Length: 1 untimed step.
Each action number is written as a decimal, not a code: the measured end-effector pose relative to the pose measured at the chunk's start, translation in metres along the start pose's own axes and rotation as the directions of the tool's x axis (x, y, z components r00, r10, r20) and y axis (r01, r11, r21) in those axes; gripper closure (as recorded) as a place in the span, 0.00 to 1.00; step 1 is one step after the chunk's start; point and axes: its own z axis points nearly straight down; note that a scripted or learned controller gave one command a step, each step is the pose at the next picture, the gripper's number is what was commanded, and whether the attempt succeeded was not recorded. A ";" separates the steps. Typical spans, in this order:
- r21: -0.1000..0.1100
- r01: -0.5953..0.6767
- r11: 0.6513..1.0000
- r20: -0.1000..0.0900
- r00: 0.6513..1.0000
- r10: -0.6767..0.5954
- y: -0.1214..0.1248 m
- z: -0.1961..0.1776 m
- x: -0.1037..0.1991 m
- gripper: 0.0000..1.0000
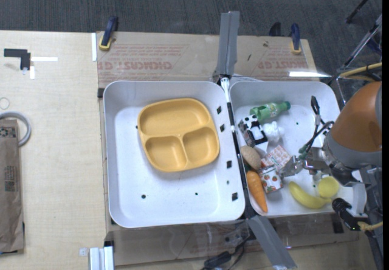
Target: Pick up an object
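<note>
**Gripper Position Relative to the Nearest Objects, Right Bin**

Because the task names no particular object, the relation that matters is which item lies closest to the gripper (296, 165) and how that item is oriented. The gripper sits low in the right bin (328, 93), at the end of the arm entering from the right. Whether it is released or clenched cannot be told from the camera view, and nothing can be seen held by it.

Nearest objects:

1. A small red-and-white carton (271, 180) lies just left of the gripper, near or touching it; contact cannot be confirmed.
2. A patterned packet (277, 155) lies just above and left of the gripper.
3. A banana (308, 197) lies just below the gripper. Its long axis runs roughly left to right, curving upward at the right end, beside a yellow round fruit (329, 186).
4. A carrot (257, 191) lies further left, against the bin's left wall, its long axis running top to bottom.
5. A green bottle (270, 109) lies well apart, near the bin's far side, long axis left to right.

Judgement: the carton is the closest candidate, requiring a short leftward shift. The banana would require closing across its short axis. The left bin (121, 202) bears a yellow divided plate (179, 134), well apart from the gripper.
</note>
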 end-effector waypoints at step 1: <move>-0.003 0.159 0.987 0.002 0.987 -0.159 0.003 -0.032 -0.015 0.00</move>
